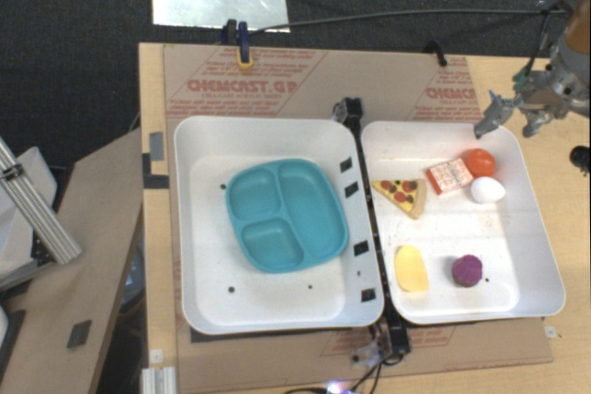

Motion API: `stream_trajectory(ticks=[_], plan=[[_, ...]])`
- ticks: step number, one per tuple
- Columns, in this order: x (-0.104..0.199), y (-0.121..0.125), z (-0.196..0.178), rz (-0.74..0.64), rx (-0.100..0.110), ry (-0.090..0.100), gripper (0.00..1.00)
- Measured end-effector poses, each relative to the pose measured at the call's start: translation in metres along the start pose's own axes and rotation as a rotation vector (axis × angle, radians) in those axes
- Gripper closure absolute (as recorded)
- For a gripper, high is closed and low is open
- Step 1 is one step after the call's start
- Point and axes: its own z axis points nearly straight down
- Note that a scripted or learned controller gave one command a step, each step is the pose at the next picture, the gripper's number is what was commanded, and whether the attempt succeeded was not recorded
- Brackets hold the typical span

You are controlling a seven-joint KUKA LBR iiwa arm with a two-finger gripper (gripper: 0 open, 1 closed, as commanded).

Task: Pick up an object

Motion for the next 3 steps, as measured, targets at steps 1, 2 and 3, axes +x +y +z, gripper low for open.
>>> stream_trajectory(ticks=[1,2,3], plan=[[0.001,0.002,-0.009,-0.003,-0.012,-0.003,0.00],[0.004,0.001,0.032,-0.003,-0.011,-0.003,0.00],[-0.001,0.010,0.088,-0.004,-0.009,-0.002,0.00]])
